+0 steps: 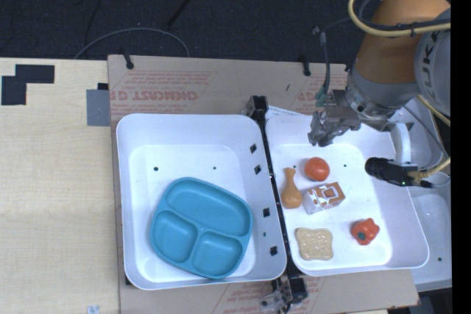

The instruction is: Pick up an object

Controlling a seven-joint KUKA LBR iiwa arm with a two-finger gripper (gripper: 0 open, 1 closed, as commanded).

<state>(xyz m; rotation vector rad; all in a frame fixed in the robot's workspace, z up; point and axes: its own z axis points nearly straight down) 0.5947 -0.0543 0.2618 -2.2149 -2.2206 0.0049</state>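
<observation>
Tomato (317, 168) lies in the right bin (412, 246) just below the claw (324, 130), which hovers holding nothing, its opening unclear, so the approach step continues: it must descend squarely over 1 item.

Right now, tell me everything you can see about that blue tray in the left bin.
The blue tray is a rounded, glossy piece that looks like plastic, moulded into three compartments: one large across its upper part and two smaller ones below. It lies flat and right way up, turned at a slant, on the floor of the left bin, towards the near side. It holds nothing, and nothing else touches it.
</observation>
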